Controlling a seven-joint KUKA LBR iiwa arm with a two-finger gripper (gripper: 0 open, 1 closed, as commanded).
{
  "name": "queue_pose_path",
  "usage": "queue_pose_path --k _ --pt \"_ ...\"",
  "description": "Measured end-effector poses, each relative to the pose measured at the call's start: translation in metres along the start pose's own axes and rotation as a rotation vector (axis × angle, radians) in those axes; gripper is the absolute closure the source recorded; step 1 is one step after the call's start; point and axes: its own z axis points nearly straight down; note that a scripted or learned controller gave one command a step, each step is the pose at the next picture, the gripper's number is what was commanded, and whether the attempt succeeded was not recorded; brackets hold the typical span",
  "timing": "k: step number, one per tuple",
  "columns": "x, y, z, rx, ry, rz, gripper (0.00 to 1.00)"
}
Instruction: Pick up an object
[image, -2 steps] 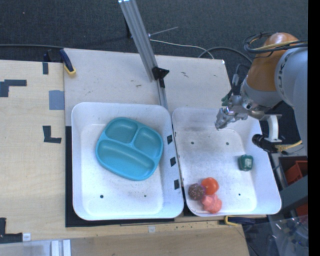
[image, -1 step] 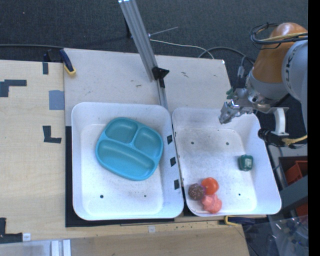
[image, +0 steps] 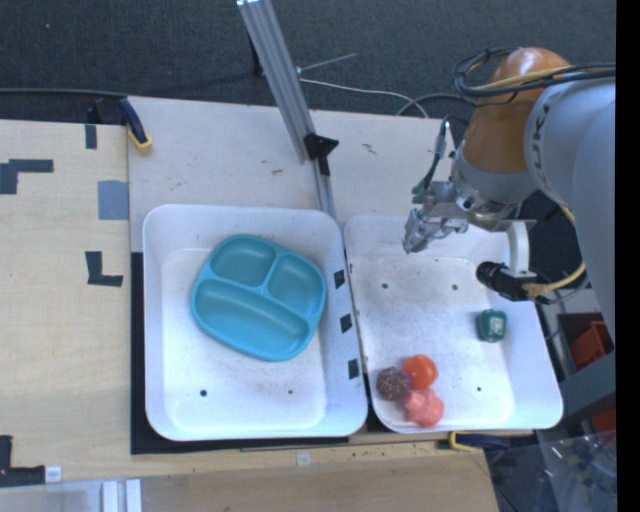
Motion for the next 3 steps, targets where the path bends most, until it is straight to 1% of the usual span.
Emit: queue_pose_path --k 2,3 --pt "0.11 -0.038 0.001 0.002 0.0 0.0 1.0" --pt "0.17 -0.053 -0.013 0.0 0.001 -0.002 1.0"
